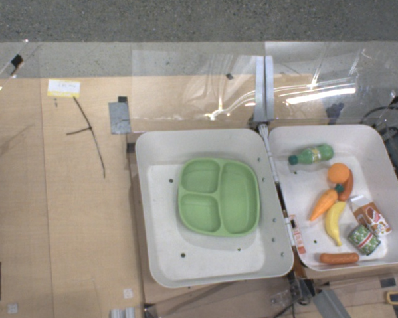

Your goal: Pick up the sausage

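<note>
Since there's just the one overhead camera view, all of this comes from there. The sausage (338,258) is in the right bin (377,134), lying flat along the front wall, long axis roughly left-right. It's apart from its neighbours, with the banana (333,222) just behind it and a green can (363,239) just behind its right end. A red-brown packet (372,218) touches the can on the far side. The carrot (323,205) lies at a slant beside the banana, leaf end towards the orange (339,173). A green bottle (310,156) lies on its side near the back of that bin, well apart from the sausage. The left bin (145,211) holds a green three-compartment plate (218,198), roughly centred. Jaw state: cannot tell.
</note>
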You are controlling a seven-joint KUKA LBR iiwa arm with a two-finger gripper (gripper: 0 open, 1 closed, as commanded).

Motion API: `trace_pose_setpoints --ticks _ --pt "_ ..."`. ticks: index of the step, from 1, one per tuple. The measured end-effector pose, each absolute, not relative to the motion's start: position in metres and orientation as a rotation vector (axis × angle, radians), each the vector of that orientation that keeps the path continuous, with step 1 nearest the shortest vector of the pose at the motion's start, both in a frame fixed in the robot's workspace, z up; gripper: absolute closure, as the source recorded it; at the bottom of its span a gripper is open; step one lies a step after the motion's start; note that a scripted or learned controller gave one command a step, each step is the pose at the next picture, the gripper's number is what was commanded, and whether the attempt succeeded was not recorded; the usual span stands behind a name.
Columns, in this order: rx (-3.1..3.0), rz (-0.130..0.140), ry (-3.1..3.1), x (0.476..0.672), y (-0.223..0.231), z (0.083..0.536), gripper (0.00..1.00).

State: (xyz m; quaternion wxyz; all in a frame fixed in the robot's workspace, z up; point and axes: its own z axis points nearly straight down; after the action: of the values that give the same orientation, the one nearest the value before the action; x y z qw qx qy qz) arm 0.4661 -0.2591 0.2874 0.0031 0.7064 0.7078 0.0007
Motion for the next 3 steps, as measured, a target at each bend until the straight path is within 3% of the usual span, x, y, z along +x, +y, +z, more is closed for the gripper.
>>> trace_pose_setpoints --ticks 1,2,3 --pt "2.090 0.006 2.356 0.458 -0.255 0.099 0.00" --pt "2.552 0.003 1.826 0.482 -0.217 0.119 0.00" --pt "2.819 0.003 1.380 0.494 -0.220 0.132 0.00"
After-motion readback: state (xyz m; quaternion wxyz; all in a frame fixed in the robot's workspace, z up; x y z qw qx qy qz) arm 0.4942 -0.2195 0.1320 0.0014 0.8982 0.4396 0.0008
